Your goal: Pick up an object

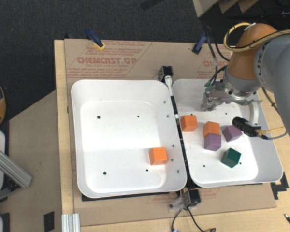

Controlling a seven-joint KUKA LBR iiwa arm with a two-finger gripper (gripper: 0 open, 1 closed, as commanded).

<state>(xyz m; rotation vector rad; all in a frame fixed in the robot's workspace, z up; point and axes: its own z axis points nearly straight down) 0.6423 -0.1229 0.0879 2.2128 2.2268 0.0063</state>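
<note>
gripper: over right bin's far edge, nothing seen held; grip state unclear
right bin blocks: orange at left wall; orange, purple, purple mid; green toward near edge
left bin: orange block near right wall

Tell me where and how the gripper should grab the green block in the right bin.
Probably straight down from above, closing on two opposite flat side faces of the green block. It sits turned relative to the right bin walls, so the wrist should rotate to match. It stands apart from the purple blocks, leaving finger room.
</note>
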